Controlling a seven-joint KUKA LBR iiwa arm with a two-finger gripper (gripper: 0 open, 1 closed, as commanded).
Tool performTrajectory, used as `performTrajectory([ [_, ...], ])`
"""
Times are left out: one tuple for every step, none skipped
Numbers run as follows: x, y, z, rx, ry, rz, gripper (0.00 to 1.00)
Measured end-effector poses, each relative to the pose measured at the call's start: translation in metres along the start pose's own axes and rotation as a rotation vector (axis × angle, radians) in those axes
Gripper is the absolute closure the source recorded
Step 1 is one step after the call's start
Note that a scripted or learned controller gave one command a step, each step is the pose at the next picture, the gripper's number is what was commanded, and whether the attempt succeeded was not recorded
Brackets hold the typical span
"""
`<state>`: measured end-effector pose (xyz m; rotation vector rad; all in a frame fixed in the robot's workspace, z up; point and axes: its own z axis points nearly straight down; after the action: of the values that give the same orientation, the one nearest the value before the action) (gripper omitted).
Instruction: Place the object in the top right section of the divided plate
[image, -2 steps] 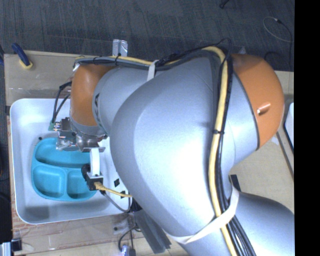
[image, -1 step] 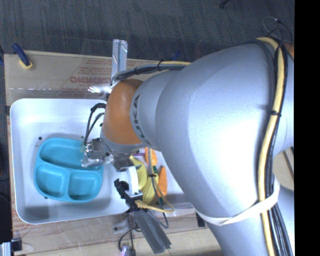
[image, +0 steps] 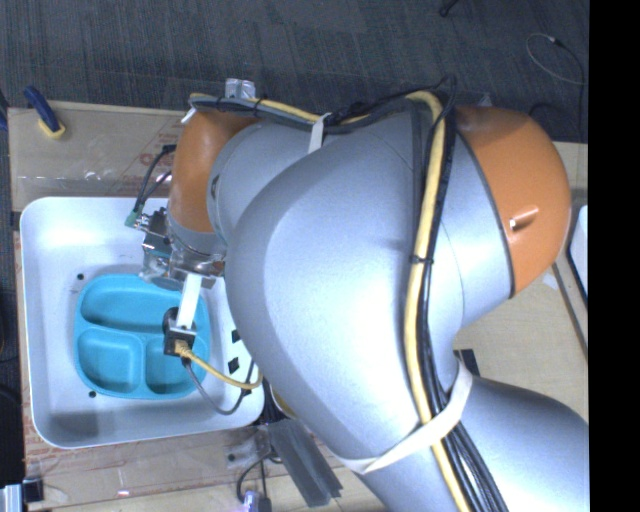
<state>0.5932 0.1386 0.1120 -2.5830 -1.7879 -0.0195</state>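
The grey arm (image: 350, 300) is seen reaching over the left white bin (image: 45, 235), where a blue divided plate (image: 105, 350) is laid on the floor. The gripper (image: 166, 262) is poised at the plate's upper right edge. Whether it is open or closed, and whether the object is held, cannot be told.
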Motion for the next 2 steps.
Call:
performTrajectory([
  [0.073,0.014,0.008,-0.02,0.011,0.38,1.0],
  [0.079,0.023,0.02,0.004,-0.009,0.206,1.0],
])
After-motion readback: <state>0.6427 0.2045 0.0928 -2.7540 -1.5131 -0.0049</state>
